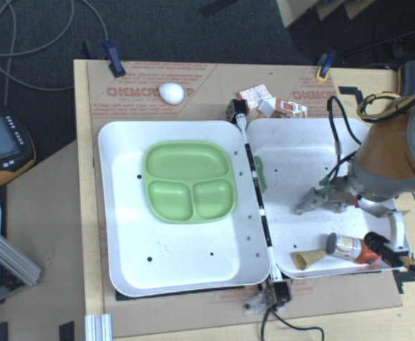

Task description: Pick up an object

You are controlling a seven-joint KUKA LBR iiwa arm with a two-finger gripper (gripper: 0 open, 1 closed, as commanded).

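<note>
In the right bin (293, 162), the landmark for all places here, the things nearest to the camera lie along the front wall: a small tube (348, 246) with a dark cap and an orange end lies on its side, its long axis running along that wall, and just beside its capped end there is a tan, cone-shaped piece (307, 259) with its point toward the bin's front corner at the divider. These two are the likely things to pick, and the tube is the nearer one to the gripper (308, 203). The gripper is low over the middle of the right bin's floor, pointing toward the divider, and the tube lies from it toward the front wall and a little back toward the arm's side, close but apart from it. I see nothing between the fingers, and I cannot tell from this slant whether they are apart or together. In my judgement, the coming move needs the gripper to shift toward the front wall and to close across the tube's short width, not along its length. Against the divider side of the right bin a green thing (259, 174) shows at the edge. The left bin (122, 190), across the divider, holds a green plate (190, 180) with three compartments, and the compartments look bare. Beyond the right bin's back wall, on the tabletop (193, 77), lie some small wrappers (271, 104), and further toward the left bin's back side a white round thing (171, 92).
</note>
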